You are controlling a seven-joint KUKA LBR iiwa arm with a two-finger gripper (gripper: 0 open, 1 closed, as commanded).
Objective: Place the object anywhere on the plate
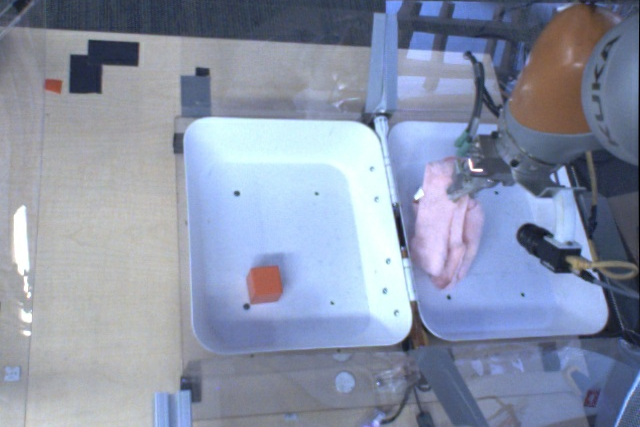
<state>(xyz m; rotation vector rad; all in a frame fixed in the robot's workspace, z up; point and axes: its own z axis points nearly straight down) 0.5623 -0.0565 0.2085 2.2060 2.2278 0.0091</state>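
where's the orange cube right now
The orange cube sits in the left bin, near its front-left corner, far from the pink cloth in the right bin.

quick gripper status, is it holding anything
gripper: at the upper edge of the pink cloth in the right bin; whether it is gripping the cloth cannot be told from this view.

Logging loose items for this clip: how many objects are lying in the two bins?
2: an orange block in the left bin, a pink cloth in the right bin under the gripper. The arm may hide others.
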